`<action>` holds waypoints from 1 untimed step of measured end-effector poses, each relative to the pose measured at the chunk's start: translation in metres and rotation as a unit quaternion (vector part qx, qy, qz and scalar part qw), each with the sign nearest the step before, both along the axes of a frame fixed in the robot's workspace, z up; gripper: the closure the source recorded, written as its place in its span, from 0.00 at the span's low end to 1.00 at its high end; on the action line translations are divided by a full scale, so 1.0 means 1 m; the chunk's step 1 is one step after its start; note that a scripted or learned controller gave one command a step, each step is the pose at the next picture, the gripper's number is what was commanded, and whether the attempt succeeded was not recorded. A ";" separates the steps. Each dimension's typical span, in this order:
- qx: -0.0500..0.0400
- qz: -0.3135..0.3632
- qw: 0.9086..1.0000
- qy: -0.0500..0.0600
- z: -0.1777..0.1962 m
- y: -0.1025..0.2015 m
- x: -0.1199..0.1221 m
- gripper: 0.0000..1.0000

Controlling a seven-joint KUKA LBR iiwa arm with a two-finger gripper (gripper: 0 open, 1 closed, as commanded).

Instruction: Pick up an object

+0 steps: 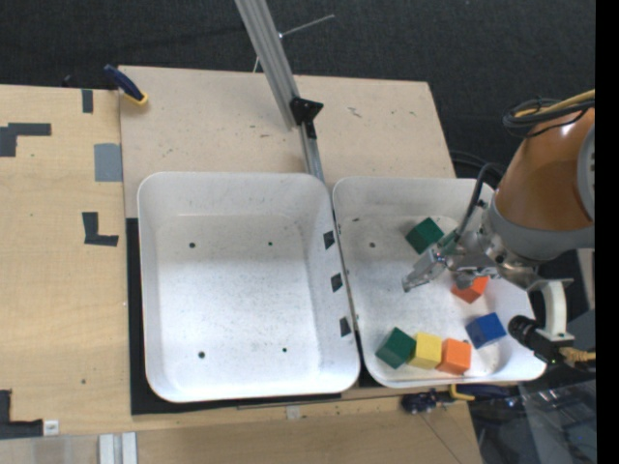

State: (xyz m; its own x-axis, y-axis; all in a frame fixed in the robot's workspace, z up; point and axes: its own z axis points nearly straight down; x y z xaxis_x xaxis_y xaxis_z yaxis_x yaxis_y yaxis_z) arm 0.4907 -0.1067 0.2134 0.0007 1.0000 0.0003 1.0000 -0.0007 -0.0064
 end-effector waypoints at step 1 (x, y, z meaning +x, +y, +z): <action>0.000 0.001 1.000 0.000 -0.044 0.001 -0.001 0.00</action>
